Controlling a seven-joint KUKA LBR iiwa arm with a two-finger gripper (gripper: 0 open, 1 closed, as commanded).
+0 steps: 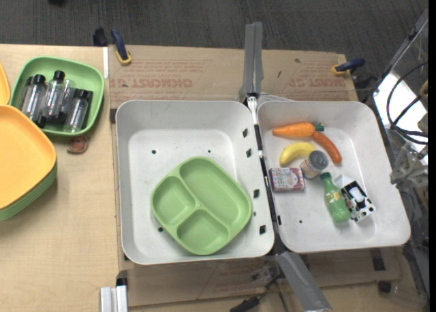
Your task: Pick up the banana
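Note:
A small yellow banana (pixel 297 152) lies in the right bin (pixel 381 236), near its upper middle. Just above it lies an orange carrot (pixel 296 129), and a second orange piece (pixel 327 147) slants down to its right. A round grey tin (pixel 315 163) touches the banana's right end. A pink packet (pixel 286 179) sits just below the banana.
A green bottle (pixel 335 199) and a black-and-white toy (pixel 357 201) lie lower right in the same bin. The left bin (pixel 136 133) holds a green divided plate (pixel 200 205). On the bench at left stand a green tray of bottles (pixel 58 96) and stacked orange plates (pixel 24 167).

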